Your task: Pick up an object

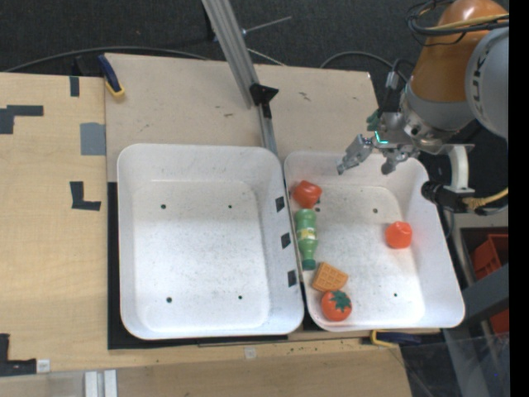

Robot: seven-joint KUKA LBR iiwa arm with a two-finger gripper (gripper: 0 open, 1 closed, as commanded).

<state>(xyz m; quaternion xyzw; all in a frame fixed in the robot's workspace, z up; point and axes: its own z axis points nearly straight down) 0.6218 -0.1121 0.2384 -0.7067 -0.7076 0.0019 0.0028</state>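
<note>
I see the pincer (369,160) over the upper part of the right bin (442,292), hanging off the grey arm (463,64) w/ its orange band, which comes in from the right. Fingers (350,157) are spread wide: one points left-down toward the bin's back-left corner, the other sits to the right near the back wall. Nothing between them; pincer holds nothing and, as far as I can tell, touches no object. Can't judge its height above the bin floor from this angle.

Objects all lie in the right bin. An orange-red round piece (307,193) sits at the upper left, nearest the pincer but below and left of it, apart. Just under it a green cylinder-ish item (307,236) lies along the left wall, lengthwise. Below that a tan waffle-patterned piece (329,276), and just beside it, at the front-left corner, a red tomato-like item (336,304) w/ green top; those two look touching or nearly so. A small orange block (398,235) sits alone toward the right side, well apart from the rest.

Left bin (132,222) sits beside it on the surface (50,222). A metal pole (235,44) slants down to the seam between the bins.
</note>
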